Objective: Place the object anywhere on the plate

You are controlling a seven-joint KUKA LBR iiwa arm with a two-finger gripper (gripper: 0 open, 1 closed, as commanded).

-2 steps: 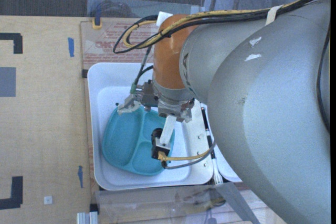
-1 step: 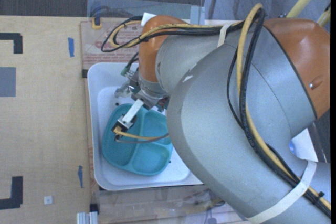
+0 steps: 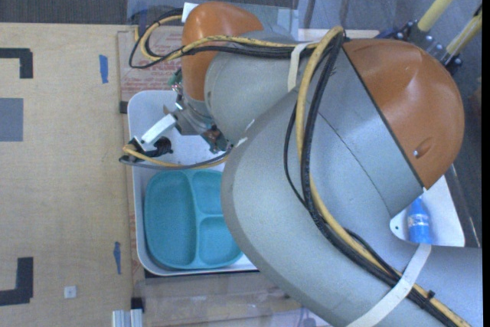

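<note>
1. The plate (image 3: pixel 172 222) is turquoise smooth plastic, a rounded rectangle with three compartments: one long on its left side, two shorter on its right, which the arm partly covers.
2. The plate lies in a shallow white bin (image 3: pixel 142 115) with rounded corners, in the half of the bin toward the lower edge of the view. This bin stands just beside the right edge of the pale wooden tabletop (image 3: pixel 61 165).
3. The blue object (image 3: pixel 419 224) is small and rounded, with a white band. It lies on the white corner of the second bin (image 3: pixel 400 226), well apart from the plate, with the arm between them.
4. The arm (image 3: pixel 306 188) is matte grey with two glossy orange caps (image 3: pixel 406 99). It comes from the lower right corner, and its wrist bends down over the first bin, beside the plate's upper edge.
5. Yellow and black cables (image 3: pixel 310 134) run along the arm.
6. The wrist hides the jaws, so one cannot tell if they are apart or together.
</note>
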